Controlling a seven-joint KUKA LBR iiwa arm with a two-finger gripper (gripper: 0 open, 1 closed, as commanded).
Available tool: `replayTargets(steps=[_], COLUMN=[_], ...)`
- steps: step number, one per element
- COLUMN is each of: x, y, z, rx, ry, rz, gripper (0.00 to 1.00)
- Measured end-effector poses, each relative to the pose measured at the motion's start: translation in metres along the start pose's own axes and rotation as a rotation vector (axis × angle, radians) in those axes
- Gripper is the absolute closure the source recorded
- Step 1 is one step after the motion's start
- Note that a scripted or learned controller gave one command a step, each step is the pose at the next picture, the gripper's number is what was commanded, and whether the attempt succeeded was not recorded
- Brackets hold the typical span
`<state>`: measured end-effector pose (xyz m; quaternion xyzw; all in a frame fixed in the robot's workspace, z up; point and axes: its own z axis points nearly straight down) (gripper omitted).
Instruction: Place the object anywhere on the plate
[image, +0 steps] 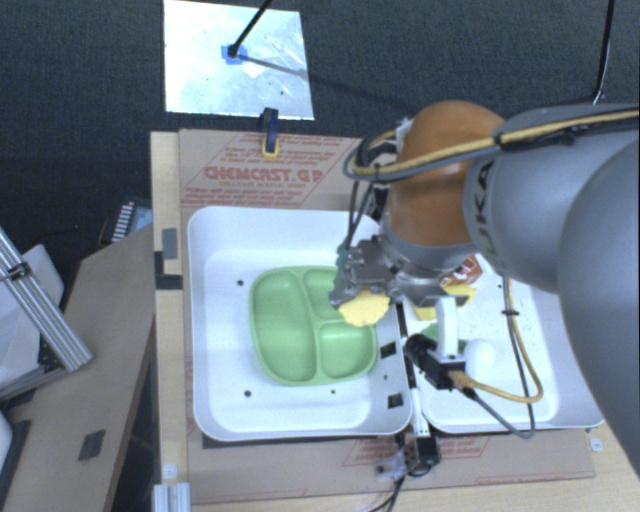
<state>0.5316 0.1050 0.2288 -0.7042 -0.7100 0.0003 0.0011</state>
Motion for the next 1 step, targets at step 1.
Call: replayTargets(steps=[1], x=[-0.0024], y=[0.0005], z=[-0.0008], rx=[-0.001], ry=[-0.001], rz=[0.005], gripper=[0.00])
